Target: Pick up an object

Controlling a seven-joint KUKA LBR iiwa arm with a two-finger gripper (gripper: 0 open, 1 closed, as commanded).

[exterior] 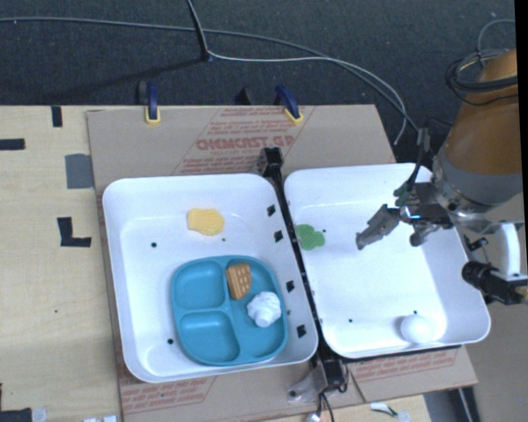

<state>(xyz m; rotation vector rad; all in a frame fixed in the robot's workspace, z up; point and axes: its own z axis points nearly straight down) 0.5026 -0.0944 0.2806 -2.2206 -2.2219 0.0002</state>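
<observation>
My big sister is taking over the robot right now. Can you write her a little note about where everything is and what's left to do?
Gripper: hovers over the right bin, fingers spread, nothing between them.
Right bin: a green piece by the left wall, a white ball near the front edge.
Left bin: a yellow piece on the floor, and a blue tray holding a waffle piece and a white lump.
Done: nothing picked up yet.
Left: grab one thing; the green piece looks closest.
</observation>
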